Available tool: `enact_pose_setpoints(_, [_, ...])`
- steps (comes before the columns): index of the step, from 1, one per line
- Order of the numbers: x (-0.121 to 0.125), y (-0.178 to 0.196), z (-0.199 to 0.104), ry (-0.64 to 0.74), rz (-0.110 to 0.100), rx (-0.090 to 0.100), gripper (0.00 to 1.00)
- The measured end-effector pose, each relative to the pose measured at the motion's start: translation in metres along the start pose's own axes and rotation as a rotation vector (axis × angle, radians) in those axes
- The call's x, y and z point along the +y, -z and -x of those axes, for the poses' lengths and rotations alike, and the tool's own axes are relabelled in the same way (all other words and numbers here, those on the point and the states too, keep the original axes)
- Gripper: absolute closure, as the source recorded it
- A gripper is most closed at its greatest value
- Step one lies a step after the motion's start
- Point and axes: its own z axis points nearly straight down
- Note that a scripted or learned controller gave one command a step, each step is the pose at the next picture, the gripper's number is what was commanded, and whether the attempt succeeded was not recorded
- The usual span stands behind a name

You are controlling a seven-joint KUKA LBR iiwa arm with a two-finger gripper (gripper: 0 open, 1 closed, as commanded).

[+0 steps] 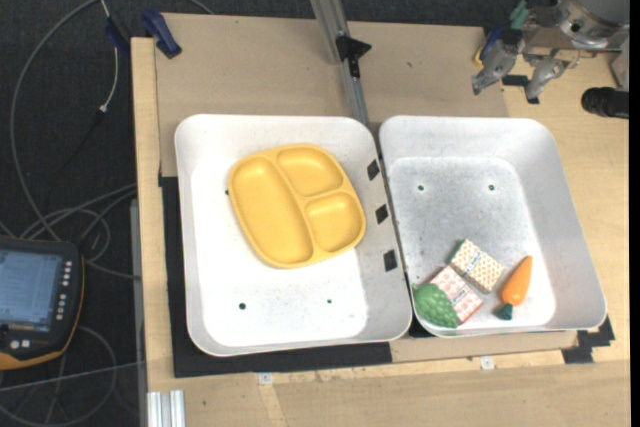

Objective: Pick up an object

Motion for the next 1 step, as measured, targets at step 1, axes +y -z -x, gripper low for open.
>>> enact_pose_setpoints(1, [0.0,0.0,0.0002,0.0,0.0,0.0,0.0])
